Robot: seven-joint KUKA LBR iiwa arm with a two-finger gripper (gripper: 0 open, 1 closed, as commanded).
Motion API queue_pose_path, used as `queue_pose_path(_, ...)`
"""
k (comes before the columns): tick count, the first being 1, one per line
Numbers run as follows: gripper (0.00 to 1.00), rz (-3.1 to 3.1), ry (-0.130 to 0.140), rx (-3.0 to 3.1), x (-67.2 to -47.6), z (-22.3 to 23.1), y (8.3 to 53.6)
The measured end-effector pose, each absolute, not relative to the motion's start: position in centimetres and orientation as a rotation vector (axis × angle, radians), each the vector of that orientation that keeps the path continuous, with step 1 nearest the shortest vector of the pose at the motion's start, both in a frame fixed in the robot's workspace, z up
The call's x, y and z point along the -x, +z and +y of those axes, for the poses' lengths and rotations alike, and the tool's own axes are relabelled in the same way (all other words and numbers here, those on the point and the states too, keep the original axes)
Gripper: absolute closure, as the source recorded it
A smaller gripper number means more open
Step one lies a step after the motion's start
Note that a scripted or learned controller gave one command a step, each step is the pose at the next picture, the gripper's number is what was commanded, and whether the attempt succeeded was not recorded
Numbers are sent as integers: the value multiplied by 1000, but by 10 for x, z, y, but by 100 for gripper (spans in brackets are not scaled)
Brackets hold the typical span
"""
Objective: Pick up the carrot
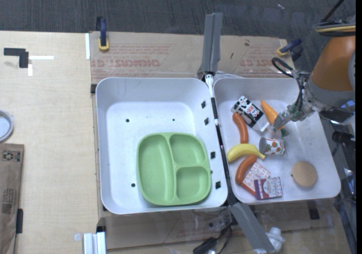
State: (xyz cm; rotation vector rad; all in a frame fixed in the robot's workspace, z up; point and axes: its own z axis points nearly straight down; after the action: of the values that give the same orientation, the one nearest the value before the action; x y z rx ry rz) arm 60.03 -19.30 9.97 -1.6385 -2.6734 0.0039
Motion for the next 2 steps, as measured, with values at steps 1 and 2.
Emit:
queue_pose_path(1, 100, -2834, 2, 1356, -638, -223, 92)
queue_pose_path(2, 100, -2783, -1, 1459, -617, -211, 92)
